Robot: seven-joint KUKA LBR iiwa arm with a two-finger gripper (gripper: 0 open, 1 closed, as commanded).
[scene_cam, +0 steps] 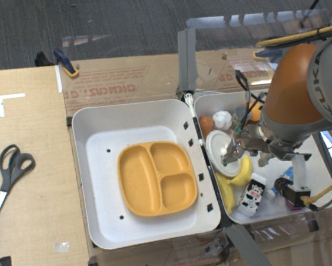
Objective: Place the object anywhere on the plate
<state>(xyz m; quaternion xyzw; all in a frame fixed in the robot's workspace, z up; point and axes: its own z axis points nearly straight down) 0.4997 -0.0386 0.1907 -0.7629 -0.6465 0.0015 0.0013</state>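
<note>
Near edge, right bin: a black-and-white cow toy lies beside a banana. Just above them the gripper hangs over a white bowl; whether its fingers are apart or together cannot be told. In the left bin rests the yellow three-part plate. Scissors lie on the bench at far left.

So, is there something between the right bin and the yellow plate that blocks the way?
Only the bins' adjoining walls lie between them. The yellow plate sits alone in the left bin, its compartments bare. The hand is low among the clutter in the right bin.
</note>
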